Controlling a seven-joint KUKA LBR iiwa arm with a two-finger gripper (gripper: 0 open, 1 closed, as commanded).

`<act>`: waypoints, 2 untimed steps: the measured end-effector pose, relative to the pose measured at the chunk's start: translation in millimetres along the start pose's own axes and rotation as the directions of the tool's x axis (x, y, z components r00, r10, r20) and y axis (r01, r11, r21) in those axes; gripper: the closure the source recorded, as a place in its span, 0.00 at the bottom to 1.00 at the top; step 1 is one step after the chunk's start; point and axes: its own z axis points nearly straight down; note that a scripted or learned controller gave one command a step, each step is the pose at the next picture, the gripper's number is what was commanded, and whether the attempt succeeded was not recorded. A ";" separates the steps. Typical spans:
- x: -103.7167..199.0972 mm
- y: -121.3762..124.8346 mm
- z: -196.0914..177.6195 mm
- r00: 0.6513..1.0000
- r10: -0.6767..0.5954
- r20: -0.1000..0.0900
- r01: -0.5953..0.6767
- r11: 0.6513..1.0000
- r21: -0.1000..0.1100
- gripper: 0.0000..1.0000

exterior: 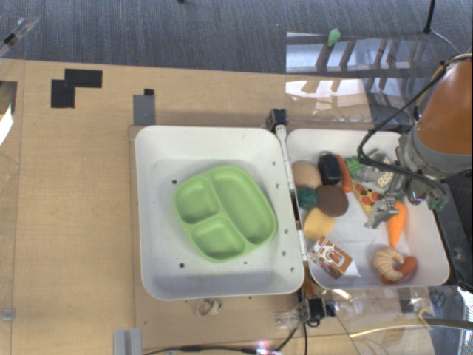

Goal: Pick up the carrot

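So the gripper point(386, 211) is down in the right bin point(436, 268), right beside the carrot point(397, 226), and I honestly can't tell whether it's grasping it or not. Looks like the reach-and-grab step to me. Next it'd need a firm pinch across that smooth, tapered orange body, then a straight lift. Crowded neighbours: a croissant point(392, 263), a brown round thing point(332, 200), a printed packet point(332, 257). The left bin point(159, 272) holds a glossy green divided plate point(225, 211).
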 end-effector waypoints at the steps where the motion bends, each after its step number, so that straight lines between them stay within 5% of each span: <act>1: -39.5 -40.5 114.5 1.000 0.015 0.013 -0.015 1.000 0.003 0.00; 2: -9.2 -77.0 115.8 0.998 -0.064 0.006 0.064 0.998 0.002 0.00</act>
